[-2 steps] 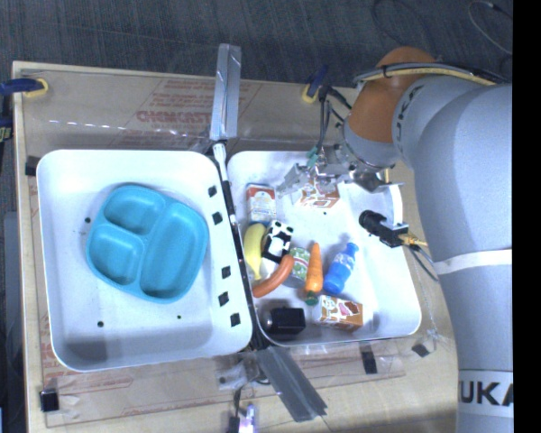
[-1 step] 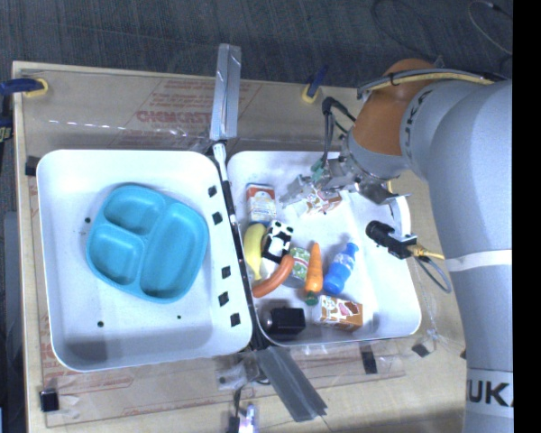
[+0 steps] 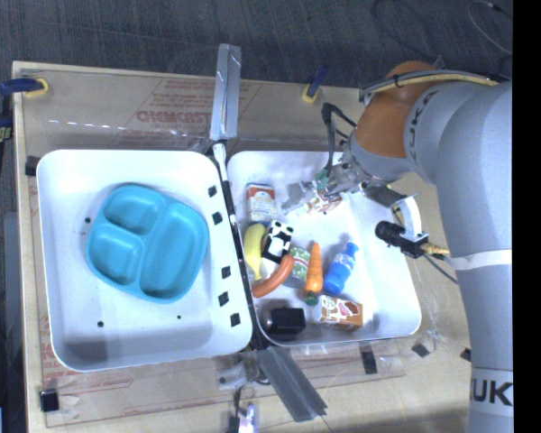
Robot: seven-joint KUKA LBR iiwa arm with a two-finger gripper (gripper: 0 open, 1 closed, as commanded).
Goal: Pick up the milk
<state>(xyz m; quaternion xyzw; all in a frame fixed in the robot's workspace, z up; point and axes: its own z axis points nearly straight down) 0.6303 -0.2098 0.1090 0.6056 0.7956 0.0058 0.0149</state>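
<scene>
Over the right bin (image 3: 392,318), the grey arm (image 3: 473,242) comes in from the right edge, its orange band (image 3: 388,115) bent toward the bin's far right corner. Its gripper (image 3: 329,188) hangs low there, close to a small crumpled packet (image 3: 311,201) on the bin floor; whether the pincer is spread or pressed together cannot be told from this angle, and nothing can be seen pinched in it.

What looks like the milk (image 3: 341,312), a small carton with brown and white printing, lies flat on its side at the near edge of the right bin, well apart from the gripper, which is at the far side. Between them lie a blue bottle (image 3: 341,267), a carrot (image 3: 314,269) and a green carton (image 3: 298,264). A black block (image 3: 286,318) sits just left of the milk. Farther left are a sausage (image 3: 272,282), a banana (image 3: 253,246), a black-and-white toy (image 3: 278,239) and a red-and-white carton (image 3: 261,201).

Inside the left bin (image 3: 72,332) rests a blue divided tray (image 3: 149,242).
</scene>
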